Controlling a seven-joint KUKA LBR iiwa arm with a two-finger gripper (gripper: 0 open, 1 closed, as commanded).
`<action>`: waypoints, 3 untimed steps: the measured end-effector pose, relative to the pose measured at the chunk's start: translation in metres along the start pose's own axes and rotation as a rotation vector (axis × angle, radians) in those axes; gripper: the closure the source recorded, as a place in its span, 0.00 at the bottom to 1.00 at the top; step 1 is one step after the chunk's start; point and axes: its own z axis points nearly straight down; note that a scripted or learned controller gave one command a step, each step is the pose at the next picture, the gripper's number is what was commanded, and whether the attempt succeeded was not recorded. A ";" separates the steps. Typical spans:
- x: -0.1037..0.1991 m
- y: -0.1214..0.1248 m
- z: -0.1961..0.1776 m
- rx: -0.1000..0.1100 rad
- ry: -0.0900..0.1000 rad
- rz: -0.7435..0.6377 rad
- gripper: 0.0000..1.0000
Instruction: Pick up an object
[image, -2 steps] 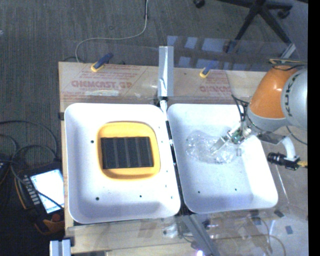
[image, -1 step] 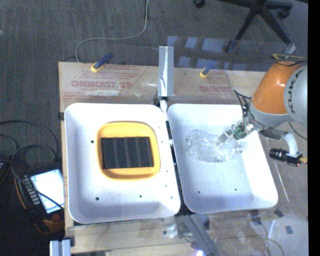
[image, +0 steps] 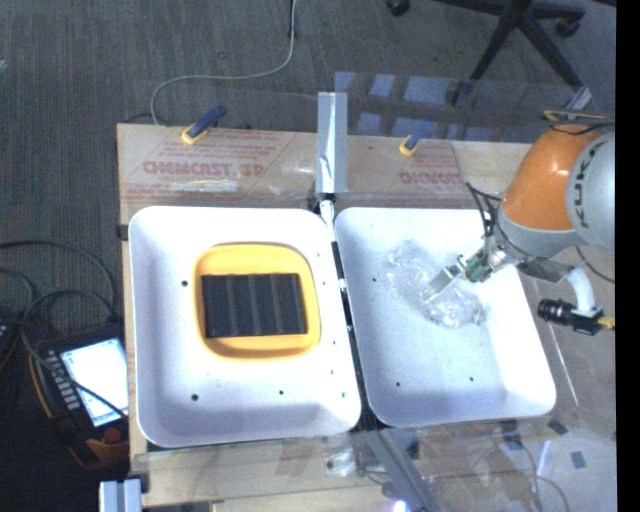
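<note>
The bench board (image: 250, 160) carries red lettering, "CHEMCAST" legible near the left, with 2 yellow-and-blue clamps (image: 203, 123) on its far edge. The left bin (image: 160, 330) holds a yellow tray with a dark ribbed insert (image: 256, 302). In the right bin (image: 520, 380), crumpled clear plastic (image: 430, 285) lies under the gripper (image: 452, 282); whether its fingers are spread, I cannot tell.
</note>
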 end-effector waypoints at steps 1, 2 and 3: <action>0.031 -0.013 0.011 0.005 -0.001 -0.051 0.00; 0.030 -0.009 -0.004 -0.009 -0.007 -0.051 1.00; 0.053 0.035 -0.069 0.016 0.005 0.214 1.00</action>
